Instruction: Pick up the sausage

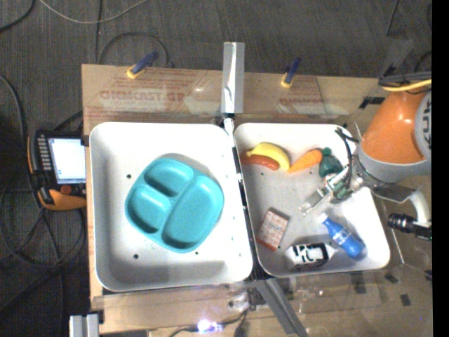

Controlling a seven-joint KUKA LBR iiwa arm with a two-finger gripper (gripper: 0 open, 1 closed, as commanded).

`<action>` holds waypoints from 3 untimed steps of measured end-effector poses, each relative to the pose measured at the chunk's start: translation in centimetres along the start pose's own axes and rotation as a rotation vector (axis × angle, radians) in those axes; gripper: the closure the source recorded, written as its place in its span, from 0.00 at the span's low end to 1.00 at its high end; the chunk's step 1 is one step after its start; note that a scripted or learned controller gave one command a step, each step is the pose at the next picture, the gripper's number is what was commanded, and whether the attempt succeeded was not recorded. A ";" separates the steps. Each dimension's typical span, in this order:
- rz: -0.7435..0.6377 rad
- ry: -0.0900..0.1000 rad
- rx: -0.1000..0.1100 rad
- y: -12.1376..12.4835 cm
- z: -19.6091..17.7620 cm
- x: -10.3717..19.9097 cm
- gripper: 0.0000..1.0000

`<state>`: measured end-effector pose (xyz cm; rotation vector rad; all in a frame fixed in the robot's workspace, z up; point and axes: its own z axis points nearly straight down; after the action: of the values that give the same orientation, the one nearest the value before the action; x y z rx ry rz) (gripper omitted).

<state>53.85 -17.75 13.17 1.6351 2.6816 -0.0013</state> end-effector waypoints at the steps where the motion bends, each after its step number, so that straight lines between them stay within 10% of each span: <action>1: 0.213 0.002 0.001 7.0 2.6 -0.1 0.00; 2: 0.269 0.012 0.027 13.0 4.3 -0.5 0.00; 3: 0.264 -0.003 0.014 13.3 3.2 -0.7 1.00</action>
<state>65.96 -12.26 10.00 1.9772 2.4463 -0.0218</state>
